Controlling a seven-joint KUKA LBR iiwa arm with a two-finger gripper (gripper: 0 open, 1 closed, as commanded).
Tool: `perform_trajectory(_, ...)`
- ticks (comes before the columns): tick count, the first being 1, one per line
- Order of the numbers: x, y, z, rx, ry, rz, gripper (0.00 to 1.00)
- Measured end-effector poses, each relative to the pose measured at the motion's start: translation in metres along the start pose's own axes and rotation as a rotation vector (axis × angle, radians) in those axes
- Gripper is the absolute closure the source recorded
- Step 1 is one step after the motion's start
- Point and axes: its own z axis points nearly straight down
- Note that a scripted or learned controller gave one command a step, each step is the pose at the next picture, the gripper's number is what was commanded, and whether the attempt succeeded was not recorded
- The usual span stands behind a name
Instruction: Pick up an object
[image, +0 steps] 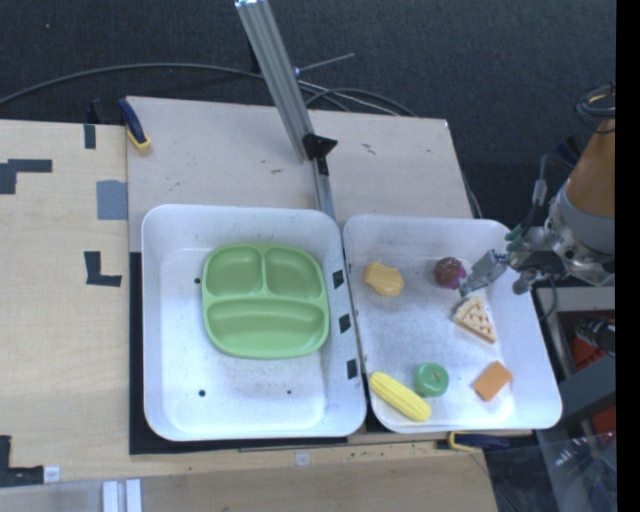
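Hand (487, 272) hangs over right bin (520, 400), open, holding nothing — betw. purple ball (449, 270) & pizza slice (475, 319). Risk: closes on neither, or ball rolls off.

You have the divided plate (266, 301) in the left bin (170, 400), while in the right bin (530, 400) the bun (383, 279) sits left of the plum (450, 271), the pizza slice (475, 320) below it, and the corn cob (400, 396), round cup (432, 378) and block (492, 381) run along the near edge.
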Motion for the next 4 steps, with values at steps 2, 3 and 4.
perform_trajectory(2,-0.003,-0.004,0.063,0.007,0.001,0.002,0.00)
perform_trajectory(3,0.003,-0.011,0.126,0.007,0.002,0.001,0.00)
perform_trajectory(4,0.003,-0.010,0.174,-0.001,-0.001,0.001,0.00)
